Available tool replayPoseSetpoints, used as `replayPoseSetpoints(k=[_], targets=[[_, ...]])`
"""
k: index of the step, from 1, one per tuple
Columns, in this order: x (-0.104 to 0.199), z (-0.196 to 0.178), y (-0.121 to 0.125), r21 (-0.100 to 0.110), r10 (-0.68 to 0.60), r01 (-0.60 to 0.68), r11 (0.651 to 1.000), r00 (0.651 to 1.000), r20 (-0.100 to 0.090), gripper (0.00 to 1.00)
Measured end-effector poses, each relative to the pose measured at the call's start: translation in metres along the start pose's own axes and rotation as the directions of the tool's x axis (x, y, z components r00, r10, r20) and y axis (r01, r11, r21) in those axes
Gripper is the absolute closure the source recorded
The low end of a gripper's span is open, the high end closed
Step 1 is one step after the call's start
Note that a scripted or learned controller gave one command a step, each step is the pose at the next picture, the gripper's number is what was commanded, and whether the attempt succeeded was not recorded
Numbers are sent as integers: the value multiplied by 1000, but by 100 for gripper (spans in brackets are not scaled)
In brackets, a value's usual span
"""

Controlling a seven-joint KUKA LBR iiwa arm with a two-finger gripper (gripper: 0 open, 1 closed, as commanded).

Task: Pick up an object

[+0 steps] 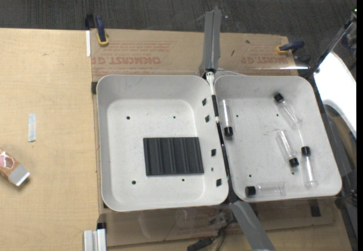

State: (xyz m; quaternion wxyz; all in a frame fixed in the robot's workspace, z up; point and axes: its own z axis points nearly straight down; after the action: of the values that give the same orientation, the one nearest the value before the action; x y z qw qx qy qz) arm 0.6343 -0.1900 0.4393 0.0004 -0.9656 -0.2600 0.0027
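On the far left of the counter (51, 74) lie a small grey strip (32, 128) and, nearer the edge, a brown-and-white packet (11, 168), both well apart from the bins. The left bin (113, 97) holds one thing: a dark ribbed rectangular pad (173, 156) lying flat near the middle of its floor. A grey bar (211, 40) runs up from the seam between the bins, over a sheet of printed cardboard (147, 54) held by clamps.

The right bin (249, 97) holds the likely targets, five clear tubes with black caps. One tube (226, 119) lies just beside the left wall, cap toward the camera. Another (265, 190) lies along the front wall. A third (285, 150) sits near the middle, a fourth (286, 107) toward the back right, and a fifth (308, 166) close to the right wall.

I cannot tell the state of the end effector; a pale shape at the right edge may be part of the arm, but that is unclear.

By my reading the task is at its start: nothing is lifted. The next move calls for choosing a target and descending over it. The middle tube looks the easiest choice, since it lies clear of walls, though round clear tubes may roll or slip.
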Motion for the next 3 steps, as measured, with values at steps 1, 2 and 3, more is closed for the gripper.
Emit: replayPoseSetpoints(k=[1,2,3], targets=[[-30,1,19,2,281,-281,960,960,2,100],[-88,0,-14,2,319,-319,948,948,0,100],[-31,0,10,1,316,-316,949,949,0,100]])
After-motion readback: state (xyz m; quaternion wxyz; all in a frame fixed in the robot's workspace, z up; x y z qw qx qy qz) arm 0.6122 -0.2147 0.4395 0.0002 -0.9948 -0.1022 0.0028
